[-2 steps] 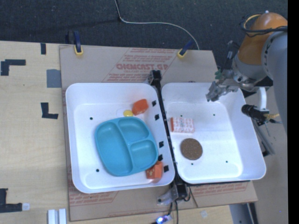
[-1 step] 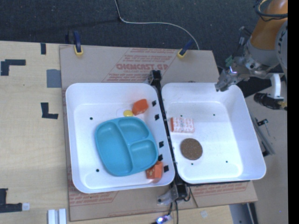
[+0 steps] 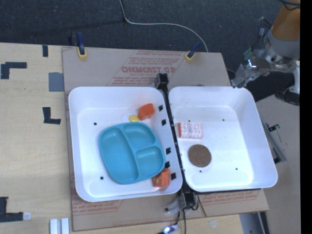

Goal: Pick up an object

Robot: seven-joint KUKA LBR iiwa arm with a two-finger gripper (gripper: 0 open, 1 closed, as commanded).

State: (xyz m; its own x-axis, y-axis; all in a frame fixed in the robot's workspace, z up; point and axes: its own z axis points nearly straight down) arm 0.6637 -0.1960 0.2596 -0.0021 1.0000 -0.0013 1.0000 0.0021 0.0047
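Two bins: left bin (image 3: 80, 130) holds blue tray (image 3: 130, 151); right bin (image 3: 253, 145), brown disc (image 3: 200, 156).

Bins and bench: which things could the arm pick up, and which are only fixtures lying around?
Could be picked:
blue divided plate
two orange pieces
small yellow piece
brown disc
red-printed packet

Only around:
yellow clamps
white cable
cardboard sheet

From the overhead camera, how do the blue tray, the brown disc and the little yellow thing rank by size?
Largest to smallest:
1. blue tray
2. brown disc
3. yellow thing
The gaps look clear, and all sit at similar depth.
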